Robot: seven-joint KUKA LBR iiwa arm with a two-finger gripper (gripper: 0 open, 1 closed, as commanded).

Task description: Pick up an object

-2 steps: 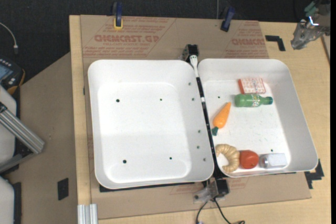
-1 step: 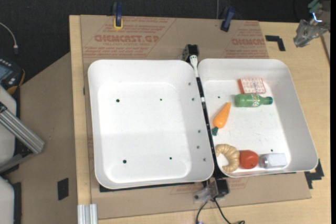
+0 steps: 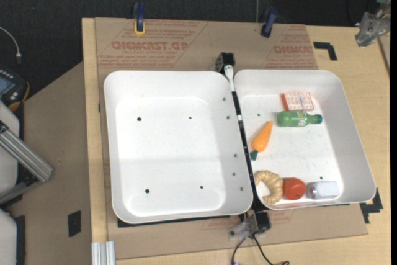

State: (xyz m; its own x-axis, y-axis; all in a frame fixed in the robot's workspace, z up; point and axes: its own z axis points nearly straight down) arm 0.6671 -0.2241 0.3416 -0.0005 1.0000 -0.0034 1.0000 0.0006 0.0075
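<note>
The right bin [image 3: 347,133] holds several objects. A pink patterned packet [image 3: 297,100] lies near its far side, and a green bottle [image 3: 298,119] lies on its side just in front of it. An orange carrot [image 3: 262,136] lies close to the bin's left wall. Along the near edge sit a beige curved pastry [image 3: 270,185], a red round object [image 3: 293,188] touching it, and a small grey-and-clear container [image 3: 324,190]. My gripper [image 3: 372,28] shows as a grey metal piece at the upper right edge of the camera view. It is well above and beyond the right bin, far from all the objects.
The left bin [image 3: 124,133] stands beside the right one, and a black divider strip [image 3: 239,127] runs between them. Both rest on a brown board [image 3: 93,71] fixed by two clamps [image 3: 139,18] at the far edge. A metal rail [image 3: 25,155] lies at the left.
</note>
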